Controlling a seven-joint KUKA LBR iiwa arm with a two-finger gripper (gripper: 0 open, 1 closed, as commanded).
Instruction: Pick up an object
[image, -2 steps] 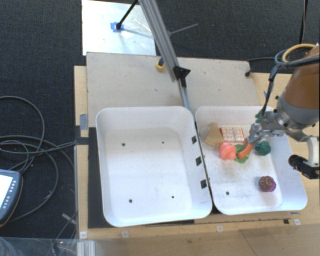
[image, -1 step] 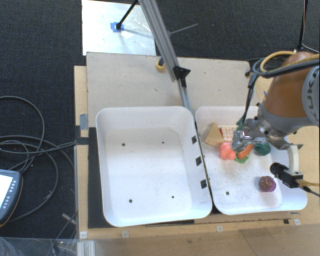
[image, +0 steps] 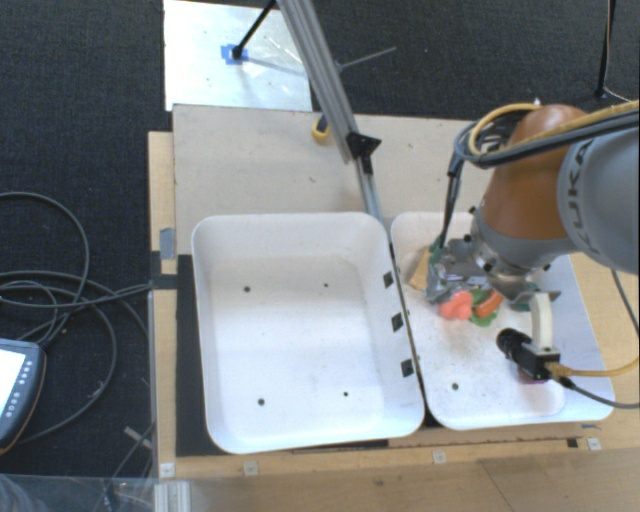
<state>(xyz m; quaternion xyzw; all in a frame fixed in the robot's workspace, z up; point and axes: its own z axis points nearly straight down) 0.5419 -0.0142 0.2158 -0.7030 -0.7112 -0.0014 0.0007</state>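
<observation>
Wrist (image: 522, 205) hides jaws over right bin (image: 480, 392); open or closed unclear; orange object (image: 456, 307) partly covered.

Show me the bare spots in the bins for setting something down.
The left bin has its whole floor bare. In the right bin, only the front-left corner is free. Its back is crowded: the gripper sits over an orange toy, a green piece and a tan scrap.

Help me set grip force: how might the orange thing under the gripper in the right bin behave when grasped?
The orange thing looks small and rounded, so it is probably light and may roll or slip sideways when squeezed. A green piece lies close beside it and would likely shift with it. The picture is too blurred to judge how stiff it is.
</observation>
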